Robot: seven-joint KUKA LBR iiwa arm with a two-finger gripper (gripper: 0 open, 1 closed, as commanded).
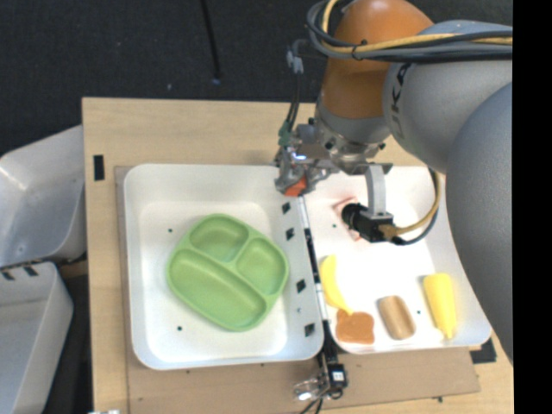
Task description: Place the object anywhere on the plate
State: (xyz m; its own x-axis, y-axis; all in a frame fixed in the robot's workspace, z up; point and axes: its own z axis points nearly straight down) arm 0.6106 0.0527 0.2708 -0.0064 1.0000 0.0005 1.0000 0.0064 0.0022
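A light green divided plate (228, 271) lies in the left bin (147, 231). My gripper (293, 178) hangs over the far end of the divider between the two bins, above and to the right of the plate. A small red-orange bit (297, 187) shows at its lower tip; whether it is held is unclear. In the right bin (448, 240) lie a yellow banana-like piece (331, 285), an orange toast-shaped piece (355, 327), a tan bun (397, 316) and a yellow corn cob (440, 303), all near the front.
A black part on a cable (366, 223) hangs from the arm over the right bin, with a reddish mark (343, 205) beside it. The big grey arm (466, 102) covers the right bin's far right side. A white box (34, 197) stands left of the bench.
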